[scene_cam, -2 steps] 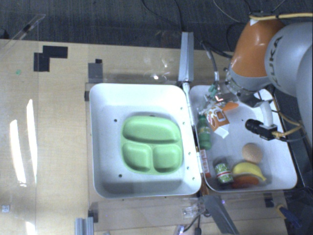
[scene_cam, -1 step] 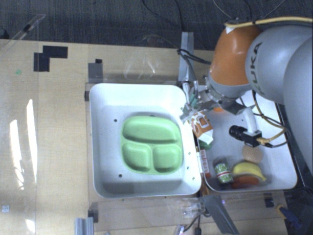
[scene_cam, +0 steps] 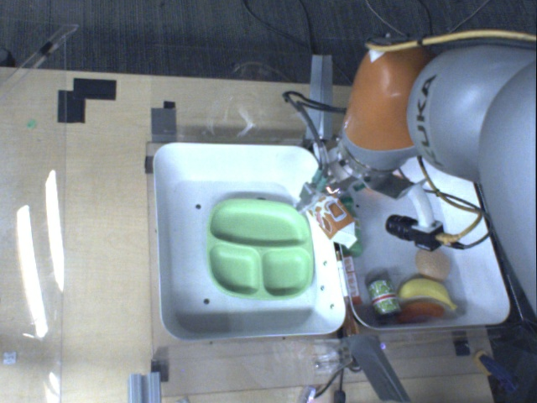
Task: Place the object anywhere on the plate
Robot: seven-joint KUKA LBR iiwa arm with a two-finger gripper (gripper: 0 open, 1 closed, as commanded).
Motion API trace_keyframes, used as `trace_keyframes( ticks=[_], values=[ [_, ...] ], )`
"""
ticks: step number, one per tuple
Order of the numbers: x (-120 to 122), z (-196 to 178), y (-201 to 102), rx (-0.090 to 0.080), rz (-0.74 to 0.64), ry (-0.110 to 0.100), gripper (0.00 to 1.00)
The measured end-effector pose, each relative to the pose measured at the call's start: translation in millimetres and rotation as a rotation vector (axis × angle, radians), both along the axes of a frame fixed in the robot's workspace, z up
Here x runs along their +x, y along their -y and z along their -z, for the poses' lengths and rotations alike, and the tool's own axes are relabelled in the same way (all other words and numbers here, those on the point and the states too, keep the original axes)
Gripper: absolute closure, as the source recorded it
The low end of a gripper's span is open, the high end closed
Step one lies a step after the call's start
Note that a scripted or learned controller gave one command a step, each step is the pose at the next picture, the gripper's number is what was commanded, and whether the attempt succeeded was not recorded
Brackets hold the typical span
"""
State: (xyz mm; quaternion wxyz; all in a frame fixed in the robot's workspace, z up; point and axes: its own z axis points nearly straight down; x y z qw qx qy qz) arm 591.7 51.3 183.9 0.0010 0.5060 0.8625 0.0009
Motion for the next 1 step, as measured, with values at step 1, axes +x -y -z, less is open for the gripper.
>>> trace_keyframes(
  ticks=[1],
  values=[
    [0.1, -0.2, 0.4, 0.0, 0.001, 0.0, 0.0]
  ],
)
